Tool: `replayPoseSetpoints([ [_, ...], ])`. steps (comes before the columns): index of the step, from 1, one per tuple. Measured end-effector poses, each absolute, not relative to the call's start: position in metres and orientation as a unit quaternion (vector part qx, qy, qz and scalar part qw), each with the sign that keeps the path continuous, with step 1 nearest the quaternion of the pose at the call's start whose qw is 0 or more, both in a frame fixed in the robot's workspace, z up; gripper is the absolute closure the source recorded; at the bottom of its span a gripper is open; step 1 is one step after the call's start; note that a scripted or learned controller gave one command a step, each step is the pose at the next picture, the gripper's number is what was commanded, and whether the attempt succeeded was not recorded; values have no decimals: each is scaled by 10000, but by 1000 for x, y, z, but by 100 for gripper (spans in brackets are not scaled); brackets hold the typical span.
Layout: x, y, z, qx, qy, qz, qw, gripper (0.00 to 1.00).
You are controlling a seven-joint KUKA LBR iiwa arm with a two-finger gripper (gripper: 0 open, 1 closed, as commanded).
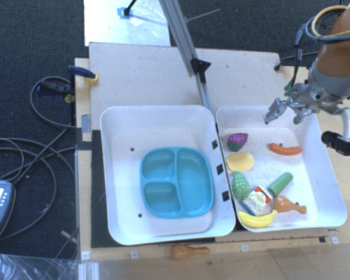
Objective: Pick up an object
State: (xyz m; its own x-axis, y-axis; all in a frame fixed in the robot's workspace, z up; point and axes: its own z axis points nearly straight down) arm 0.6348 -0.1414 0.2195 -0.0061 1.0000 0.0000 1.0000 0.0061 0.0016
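Note:
My gripper (pixel 288 114) hangs open above the far edge of the right bin (pixel 324 174), with nothing between its fingers. Below it in that bin lie several toy foods: a purple grape bunch (pixel 237 140), an orange sausage (pixel 284 150), a yellow lemon-like piece (pixel 240 161), a green textured fruit (pixel 240 185), a green cucumber (pixel 279 184), a small printed carton (pixel 257 201), a brown chicken drumstick (pixel 289 205) and a yellow banana (pixel 256 219). The sausage lies closest to the gripper, a little nearer the camera.
The left bin (pixel 122 156) holds a blue divided tray (pixel 176 181). A slanted metal pole (pixel 184 37) crosses the bench down to the seam between the bins. An orange toy (pixel 189 251) lies on the bench in front of the bins. Cables and a clamp sit at the left.

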Motion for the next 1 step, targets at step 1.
replayPoseSetpoints([
  [1, 635, -141, 220, 7047, 7095, 4, 7, 0],
])
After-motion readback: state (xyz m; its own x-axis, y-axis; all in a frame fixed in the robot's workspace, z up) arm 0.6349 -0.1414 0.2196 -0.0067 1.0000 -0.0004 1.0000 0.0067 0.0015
